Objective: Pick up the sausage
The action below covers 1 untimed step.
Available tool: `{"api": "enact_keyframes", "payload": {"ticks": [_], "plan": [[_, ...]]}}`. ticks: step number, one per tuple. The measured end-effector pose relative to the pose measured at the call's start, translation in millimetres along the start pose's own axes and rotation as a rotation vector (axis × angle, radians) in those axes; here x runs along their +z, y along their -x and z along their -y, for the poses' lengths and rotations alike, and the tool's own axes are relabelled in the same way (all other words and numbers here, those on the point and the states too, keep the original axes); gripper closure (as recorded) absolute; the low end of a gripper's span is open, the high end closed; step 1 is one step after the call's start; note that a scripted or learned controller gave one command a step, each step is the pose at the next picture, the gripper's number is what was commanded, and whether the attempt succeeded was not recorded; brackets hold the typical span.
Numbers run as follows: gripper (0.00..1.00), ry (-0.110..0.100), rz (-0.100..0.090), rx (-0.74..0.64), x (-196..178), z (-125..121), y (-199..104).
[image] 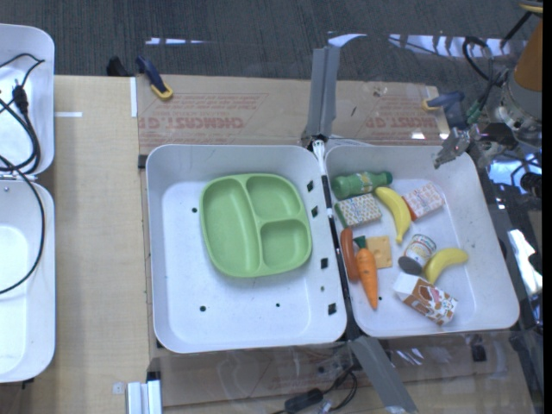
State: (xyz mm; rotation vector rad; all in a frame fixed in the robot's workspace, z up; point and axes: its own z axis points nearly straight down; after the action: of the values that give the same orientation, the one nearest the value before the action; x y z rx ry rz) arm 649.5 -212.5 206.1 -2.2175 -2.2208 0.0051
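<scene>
Slim red sausage (348,255) touching the carrot (368,274)

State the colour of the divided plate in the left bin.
Light green; the divided plate shows best in the camera view.

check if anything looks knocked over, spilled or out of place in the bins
Nothing stands out. The green plate lies flat in the left bin; the toy food in the right bin is loosely heaped, with the sausage beside the carrot. No spills or damage.
</scene>
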Motion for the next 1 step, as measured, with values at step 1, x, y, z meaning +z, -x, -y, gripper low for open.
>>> {"api": "enact_keyframes", "payload": {"ticks": [1], "plan": [[0.0, 0.0, 0.0, 0.0, 0.0, 0.0, 0.0]]}}
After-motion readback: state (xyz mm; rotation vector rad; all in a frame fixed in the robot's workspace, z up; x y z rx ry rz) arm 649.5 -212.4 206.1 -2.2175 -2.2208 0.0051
